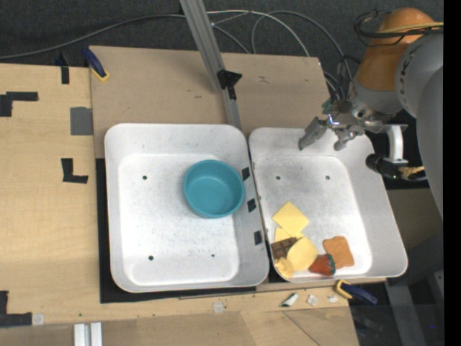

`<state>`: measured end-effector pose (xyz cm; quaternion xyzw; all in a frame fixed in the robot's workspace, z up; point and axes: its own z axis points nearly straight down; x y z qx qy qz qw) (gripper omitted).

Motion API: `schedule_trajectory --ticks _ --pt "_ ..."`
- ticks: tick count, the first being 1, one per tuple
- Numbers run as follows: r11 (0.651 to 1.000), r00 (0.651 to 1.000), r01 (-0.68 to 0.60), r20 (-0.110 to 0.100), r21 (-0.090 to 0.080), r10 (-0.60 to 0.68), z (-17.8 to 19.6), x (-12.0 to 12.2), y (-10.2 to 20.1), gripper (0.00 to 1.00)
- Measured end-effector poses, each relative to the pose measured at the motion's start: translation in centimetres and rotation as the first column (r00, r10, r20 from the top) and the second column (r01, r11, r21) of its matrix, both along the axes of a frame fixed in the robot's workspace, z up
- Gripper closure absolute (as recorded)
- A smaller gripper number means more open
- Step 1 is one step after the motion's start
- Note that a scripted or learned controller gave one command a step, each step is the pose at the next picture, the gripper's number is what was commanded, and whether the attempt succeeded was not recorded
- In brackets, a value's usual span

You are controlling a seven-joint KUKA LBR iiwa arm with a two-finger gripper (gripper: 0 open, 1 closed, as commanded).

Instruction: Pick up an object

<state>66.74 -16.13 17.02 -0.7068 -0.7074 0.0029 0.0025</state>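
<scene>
My gripper [324, 141] hangs over the far edge of the right bin [374, 193], its two fingers spread open with nothing between them. Several small objects lie in that bin's near part, well away from the gripper: a yellow square piece [291, 217], a second yellow piece [302, 253], a small brown block [282, 248], an orange piece [339, 250] and a red piece [322, 266]. A blue bowl [212, 187] sits upright in the left bin [144, 215].
A grey metal pole [209, 49] slants up from between the bins' far edges. Cables run across the dark floor behind the bench. A yellow-and-blue clamp [97, 65] grips the board's far left corner and another clamp [354, 290] its near right edge.
</scene>
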Motion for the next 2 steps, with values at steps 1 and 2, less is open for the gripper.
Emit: schedule_trajectory --ticks 1,2 --pt "1.000 1.000 -0.001 -0.001 0.001 0.001 -6.5 -0.5 0.2 0.00" --pt "1.000 1.000 -0.003 0.006 0.000 0.003 -5.0 -0.3 0.2 1.00"
